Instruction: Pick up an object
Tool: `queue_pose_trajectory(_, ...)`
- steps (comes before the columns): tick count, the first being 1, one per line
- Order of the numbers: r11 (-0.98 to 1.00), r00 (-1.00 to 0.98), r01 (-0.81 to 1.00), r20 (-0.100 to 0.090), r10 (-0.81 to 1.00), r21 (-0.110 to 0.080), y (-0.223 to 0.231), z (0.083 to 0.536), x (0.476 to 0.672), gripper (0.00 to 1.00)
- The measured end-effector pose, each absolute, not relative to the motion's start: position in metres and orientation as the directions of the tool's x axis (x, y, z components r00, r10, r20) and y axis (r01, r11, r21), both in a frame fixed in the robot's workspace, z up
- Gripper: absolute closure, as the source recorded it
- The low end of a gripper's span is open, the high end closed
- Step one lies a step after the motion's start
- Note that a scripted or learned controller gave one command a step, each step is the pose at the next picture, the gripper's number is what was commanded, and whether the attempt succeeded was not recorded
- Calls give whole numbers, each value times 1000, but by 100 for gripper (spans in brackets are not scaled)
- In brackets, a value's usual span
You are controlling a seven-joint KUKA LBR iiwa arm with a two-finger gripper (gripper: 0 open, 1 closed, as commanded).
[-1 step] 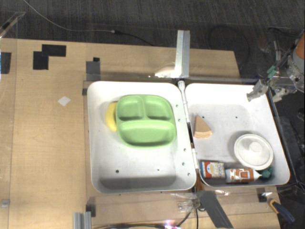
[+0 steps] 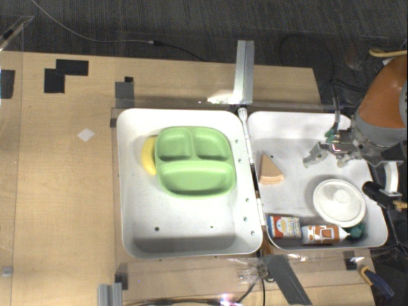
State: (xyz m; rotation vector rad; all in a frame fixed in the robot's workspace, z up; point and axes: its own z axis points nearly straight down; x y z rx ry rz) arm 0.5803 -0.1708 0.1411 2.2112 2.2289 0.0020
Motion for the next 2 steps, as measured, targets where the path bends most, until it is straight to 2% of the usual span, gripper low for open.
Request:
queue_pose_trajectory(1, 7, -7, 1000, -2, 1000, 6, -205, 185, 601, 0)
queue_pose_trajectory(2, -228, 228, 974, 0, 974, 3, -205, 125, 567, 0)
